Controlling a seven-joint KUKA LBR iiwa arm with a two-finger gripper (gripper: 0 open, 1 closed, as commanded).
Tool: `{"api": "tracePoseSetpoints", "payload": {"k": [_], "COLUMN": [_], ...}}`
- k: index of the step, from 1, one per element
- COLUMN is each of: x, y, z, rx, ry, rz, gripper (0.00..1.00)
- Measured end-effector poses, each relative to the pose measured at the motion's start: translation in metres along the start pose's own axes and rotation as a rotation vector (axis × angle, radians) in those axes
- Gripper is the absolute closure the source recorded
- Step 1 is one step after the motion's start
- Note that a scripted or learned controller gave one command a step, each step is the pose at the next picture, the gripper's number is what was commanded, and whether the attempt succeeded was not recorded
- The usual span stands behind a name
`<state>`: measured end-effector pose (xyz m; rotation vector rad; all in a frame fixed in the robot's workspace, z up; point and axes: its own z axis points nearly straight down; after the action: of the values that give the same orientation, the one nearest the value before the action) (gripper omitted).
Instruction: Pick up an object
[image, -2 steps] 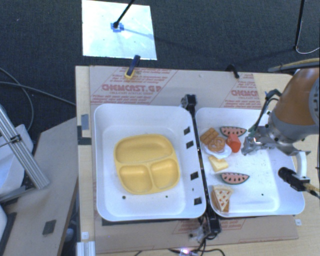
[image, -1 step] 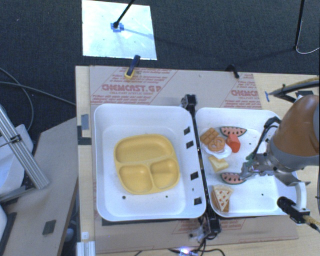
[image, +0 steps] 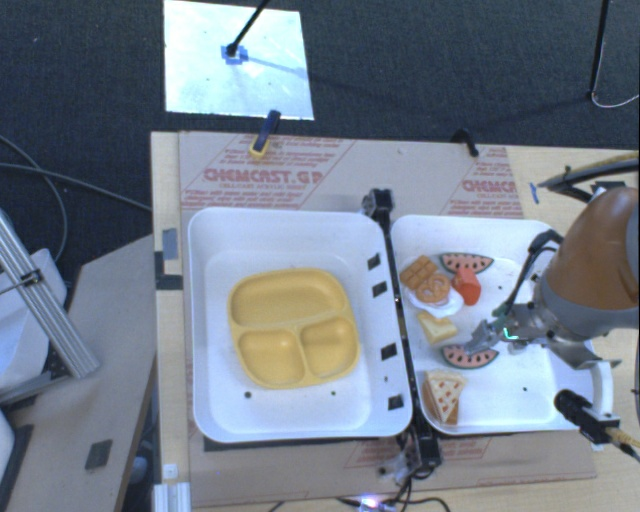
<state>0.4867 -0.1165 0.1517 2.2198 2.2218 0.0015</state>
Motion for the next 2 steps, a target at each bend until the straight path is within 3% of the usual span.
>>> {"api": "tracePoseSetpoints", "payload": {"k": [1,2], "x": [0.029,0.098], "y": [0.064,-0.002], "z": [0.047,-0.036], "rx": [-0.002,0.000], "ry": [0.001,0.003], "rz": [-0.007,-0.008], "gripper": [0.00,0.00]}}
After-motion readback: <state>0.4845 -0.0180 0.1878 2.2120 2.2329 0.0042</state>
